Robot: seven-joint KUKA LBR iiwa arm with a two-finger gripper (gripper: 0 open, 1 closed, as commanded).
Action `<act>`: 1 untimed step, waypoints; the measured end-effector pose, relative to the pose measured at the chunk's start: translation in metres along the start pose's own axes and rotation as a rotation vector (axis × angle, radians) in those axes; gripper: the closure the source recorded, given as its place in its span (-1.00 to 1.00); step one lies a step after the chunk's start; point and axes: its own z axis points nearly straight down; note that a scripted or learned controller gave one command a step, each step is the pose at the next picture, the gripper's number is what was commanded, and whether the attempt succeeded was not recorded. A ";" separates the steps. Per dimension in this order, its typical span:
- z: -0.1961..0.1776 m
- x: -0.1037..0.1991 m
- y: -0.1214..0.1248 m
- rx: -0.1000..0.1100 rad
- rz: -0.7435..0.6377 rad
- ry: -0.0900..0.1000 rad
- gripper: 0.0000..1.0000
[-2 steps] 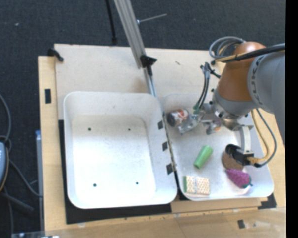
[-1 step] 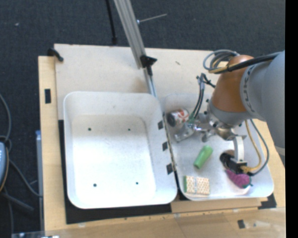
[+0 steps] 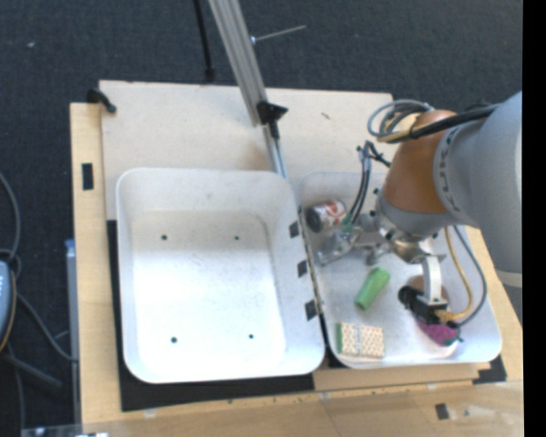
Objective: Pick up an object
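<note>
Gripper (image 3: pixel 346 242) low in right bin (image 3: pixel 478 358) – finger state can't tell. Green cylinder (image 3: pixel 372 289) just beside, toward near rim, long axis tilted diagonal – nearest candidate.

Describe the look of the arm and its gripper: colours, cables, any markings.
The arm is a thick, rounded grey tube with an orange band above the wrist. Dark and pale cables loop around the band, and a yellow one trails lower down. The gripper is a small assembly of bare metal parts. No markings can be made out.

A thick grey arm (image 3: pixel 478 167) with an orange band (image 3: pixel 414 176) and looping cables (image 3: pixel 391 116).
</note>
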 end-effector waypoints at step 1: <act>-0.012 -0.001 0.001 -0.005 0.007 0.001 1.00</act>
